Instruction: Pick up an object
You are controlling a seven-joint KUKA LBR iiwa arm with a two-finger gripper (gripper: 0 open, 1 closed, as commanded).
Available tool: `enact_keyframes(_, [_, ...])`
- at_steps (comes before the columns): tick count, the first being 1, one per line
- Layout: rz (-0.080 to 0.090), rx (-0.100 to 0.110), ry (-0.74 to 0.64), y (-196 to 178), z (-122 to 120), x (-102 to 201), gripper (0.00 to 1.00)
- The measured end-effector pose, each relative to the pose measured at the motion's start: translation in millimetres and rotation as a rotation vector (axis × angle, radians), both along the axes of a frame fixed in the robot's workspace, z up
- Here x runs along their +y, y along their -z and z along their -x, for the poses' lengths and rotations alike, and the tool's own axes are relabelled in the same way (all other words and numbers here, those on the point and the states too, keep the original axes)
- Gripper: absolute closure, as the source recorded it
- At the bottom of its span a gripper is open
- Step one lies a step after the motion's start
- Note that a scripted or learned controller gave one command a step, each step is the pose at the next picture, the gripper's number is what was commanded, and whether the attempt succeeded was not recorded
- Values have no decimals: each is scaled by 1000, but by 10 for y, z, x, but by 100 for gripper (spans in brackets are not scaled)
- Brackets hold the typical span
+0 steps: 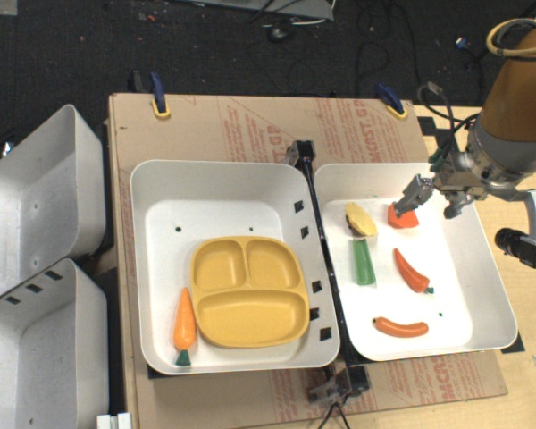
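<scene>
A small red-orange toy (404, 217) lies at the far edge of the right bin (482, 266), with the robot arm's claw (433, 199) poised directly over it, one finger touching its left side and the other standing apart to the right. The claw is spread wide and holds nothing. It appears lined up to close on the toy. Beside it in the same bin sit a yellow corn cob (361, 219), a green vegetable (364, 262), a red chilli (412, 271) and an orange sausage (400, 327), spaced apart so each can be grasped singly. The left bin (152, 239) on the worktop (250, 123) holds a yellow divided plate (249, 291) and a carrot (185, 322).
</scene>
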State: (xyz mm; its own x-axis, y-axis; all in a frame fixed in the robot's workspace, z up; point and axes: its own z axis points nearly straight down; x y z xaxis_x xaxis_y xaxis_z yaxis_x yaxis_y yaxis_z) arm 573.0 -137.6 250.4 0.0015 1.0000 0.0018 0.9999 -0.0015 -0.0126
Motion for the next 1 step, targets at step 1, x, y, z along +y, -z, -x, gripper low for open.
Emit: enact_keyframes(1, [2,-12,-3,-70,-23,3,0])
